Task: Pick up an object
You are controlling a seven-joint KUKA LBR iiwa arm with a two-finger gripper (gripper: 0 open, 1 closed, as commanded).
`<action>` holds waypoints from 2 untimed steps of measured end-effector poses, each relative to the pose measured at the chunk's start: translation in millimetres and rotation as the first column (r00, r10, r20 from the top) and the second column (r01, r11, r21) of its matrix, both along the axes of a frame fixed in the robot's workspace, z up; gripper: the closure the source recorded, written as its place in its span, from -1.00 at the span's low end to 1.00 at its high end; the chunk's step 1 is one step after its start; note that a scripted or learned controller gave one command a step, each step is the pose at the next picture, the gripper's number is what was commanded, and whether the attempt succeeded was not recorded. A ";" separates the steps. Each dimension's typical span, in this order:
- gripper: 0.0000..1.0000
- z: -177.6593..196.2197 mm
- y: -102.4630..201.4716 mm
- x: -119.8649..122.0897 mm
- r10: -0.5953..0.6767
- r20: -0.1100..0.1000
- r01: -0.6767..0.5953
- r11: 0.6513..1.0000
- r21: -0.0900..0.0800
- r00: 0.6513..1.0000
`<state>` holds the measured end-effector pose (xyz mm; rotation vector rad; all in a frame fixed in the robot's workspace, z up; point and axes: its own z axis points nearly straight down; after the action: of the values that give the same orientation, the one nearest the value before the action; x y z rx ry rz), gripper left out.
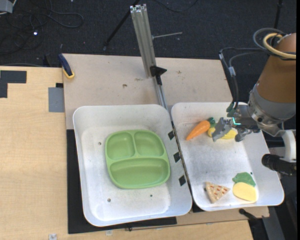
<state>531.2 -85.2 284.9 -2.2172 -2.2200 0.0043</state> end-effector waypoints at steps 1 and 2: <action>-1.00 0.6 0.0 0.3 0.000 0.001 0.000 1.000 0.000 1.000; -1.00 -64.1 0.4 0.6 -0.001 -0.005 0.001 1.000 0.000 1.000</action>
<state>531.7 -84.8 220.8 -2.2158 -2.2159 0.0095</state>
